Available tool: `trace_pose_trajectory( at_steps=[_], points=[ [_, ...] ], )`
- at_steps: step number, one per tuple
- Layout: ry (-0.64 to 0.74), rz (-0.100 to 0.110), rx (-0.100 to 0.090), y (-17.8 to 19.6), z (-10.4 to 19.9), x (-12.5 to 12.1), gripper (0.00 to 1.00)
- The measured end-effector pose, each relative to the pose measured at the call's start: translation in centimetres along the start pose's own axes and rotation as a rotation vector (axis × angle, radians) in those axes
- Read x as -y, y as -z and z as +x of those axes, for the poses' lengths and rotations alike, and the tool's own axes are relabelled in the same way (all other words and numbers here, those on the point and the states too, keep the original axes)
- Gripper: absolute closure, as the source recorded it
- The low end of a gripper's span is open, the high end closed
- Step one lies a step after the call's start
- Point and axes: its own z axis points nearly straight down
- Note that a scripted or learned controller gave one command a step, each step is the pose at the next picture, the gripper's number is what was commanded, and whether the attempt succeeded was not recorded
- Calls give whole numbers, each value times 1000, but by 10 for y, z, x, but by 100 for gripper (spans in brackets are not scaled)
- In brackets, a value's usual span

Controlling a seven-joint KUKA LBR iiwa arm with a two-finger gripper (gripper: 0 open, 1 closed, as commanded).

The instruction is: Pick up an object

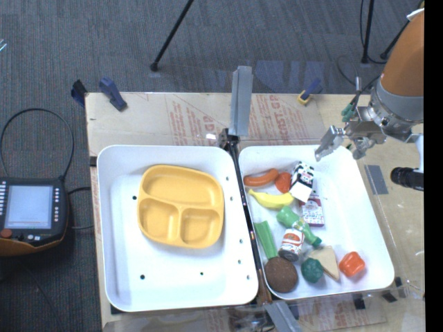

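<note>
Nearest the camera, at the lower edge of the right bin (377,216), lie a brown round cookie-like disc (282,273), a dark green lump (312,271) resting against a tan wedge (331,261), and an orange pepper (352,263). Above them in the same bin sit a small can with a red-and-white label (293,241), a green stick (264,238) along the bin's left wall, a green vegetable (288,217), a yellow banana (273,199), a red sausage (260,178) touching a small red tomato (283,182), a black-and-white carton (302,180) and a flat pink packet (313,209). These toys are the candidates for the pick; all of them rest on the bin floor, crowded toward its left half and lower part

In the left bin (118,254) a yellow divided tray (182,205) lies alone. Both bins stand on the counter (159,116), a board with red printing

The task looks to be at the approach step: nothing has been lifted. The hand (344,140) hangs at the upper right of the frame, over the far right corner of the right bin, apart from every toy. Its two fingers stand spread wide and nothing lies between them, so it is released and carries nothing; whether it touches the bin rim cannot be told from this slant

The next move, by this reading, calls for travel toward the lower left over the cluster, then a descent onto one toy with room on both sides. The pepper or the carton seem the least hemmed in
</note>
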Motion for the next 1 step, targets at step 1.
trace_pose_trajectory(
  at_steps=[1],
  points=[
    [39, 14, -3, -128, 31, 58, 0]
  ],
)
